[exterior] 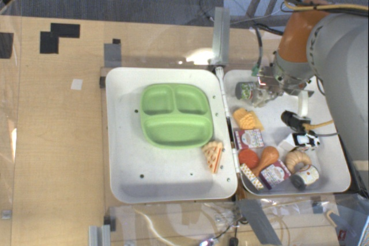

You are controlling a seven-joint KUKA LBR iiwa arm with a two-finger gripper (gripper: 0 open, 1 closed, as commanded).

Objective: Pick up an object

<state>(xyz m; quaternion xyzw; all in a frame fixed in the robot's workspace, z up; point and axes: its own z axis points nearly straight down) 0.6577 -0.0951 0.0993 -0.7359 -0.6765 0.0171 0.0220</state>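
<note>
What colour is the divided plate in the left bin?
Light green plate, clearest in the camera view.

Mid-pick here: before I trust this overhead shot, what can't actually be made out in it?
- Gripper: the wrist above it covers it, so the grip state is unreadable.
- Small greenish object beside the gripper: too blurred to identify, contact unclear.
- Packets in the right bin: labels too small to read.
- Arm: cut off by the right edge.

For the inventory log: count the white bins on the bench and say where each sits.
2. The left bin holds a green divided plate and a pizza-slice toy. The right bin holds the crowded small items, beneath the arm; more may be hidden there.
</note>
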